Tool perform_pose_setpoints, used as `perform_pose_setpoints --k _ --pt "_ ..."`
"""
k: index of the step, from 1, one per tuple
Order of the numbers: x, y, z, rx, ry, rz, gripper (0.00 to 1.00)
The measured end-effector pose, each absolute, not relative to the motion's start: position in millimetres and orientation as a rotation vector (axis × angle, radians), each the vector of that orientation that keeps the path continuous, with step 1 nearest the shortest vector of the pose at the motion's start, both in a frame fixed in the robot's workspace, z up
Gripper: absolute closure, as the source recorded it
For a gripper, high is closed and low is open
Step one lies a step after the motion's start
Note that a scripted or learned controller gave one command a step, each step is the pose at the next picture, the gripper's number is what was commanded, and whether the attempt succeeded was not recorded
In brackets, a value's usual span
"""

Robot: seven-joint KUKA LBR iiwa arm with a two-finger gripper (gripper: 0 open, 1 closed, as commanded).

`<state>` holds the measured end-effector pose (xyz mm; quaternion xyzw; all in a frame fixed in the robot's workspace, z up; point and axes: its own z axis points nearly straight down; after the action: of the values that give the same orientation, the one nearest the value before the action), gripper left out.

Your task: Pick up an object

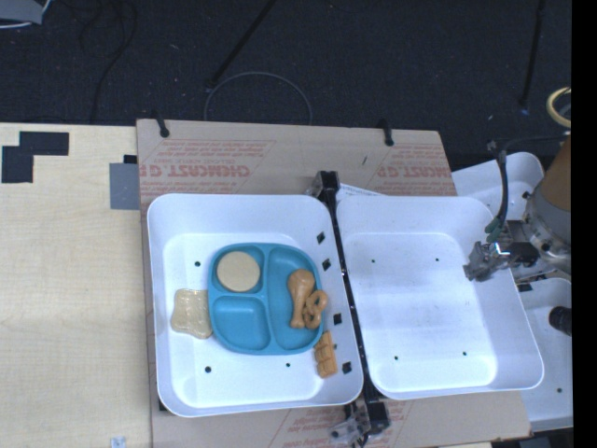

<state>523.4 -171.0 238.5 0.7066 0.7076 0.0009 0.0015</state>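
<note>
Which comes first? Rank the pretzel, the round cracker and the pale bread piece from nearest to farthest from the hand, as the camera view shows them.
The hand is over the right bin's right edge.
1. Pretzel, in the blue tray's right section.
2. Round cracker, in the tray's upper left section.
3. Pale bread piece, outside the tray's left edge.

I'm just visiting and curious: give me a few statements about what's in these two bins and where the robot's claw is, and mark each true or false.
1. The blue tray lies in the left bin. True.
2. A round tan disc sits in one of the tray's compartments. True.
3. The gripper is over the blue tray. False: it is at the right bin's right rim, far from the tray.
4. The pale yellowish piece lies inside the tray. False: it lies on the bin floor beside the tray's left edge.
5. The pretzel-like piece lies in the right bin. False: it lies in the tray's right compartment.
</note>
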Motion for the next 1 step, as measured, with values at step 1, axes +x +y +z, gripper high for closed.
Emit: perform_pose_setpoints --k 1 --pt "511.4 -115.4 237.3 2.222 2.228 -0.002 1.0"
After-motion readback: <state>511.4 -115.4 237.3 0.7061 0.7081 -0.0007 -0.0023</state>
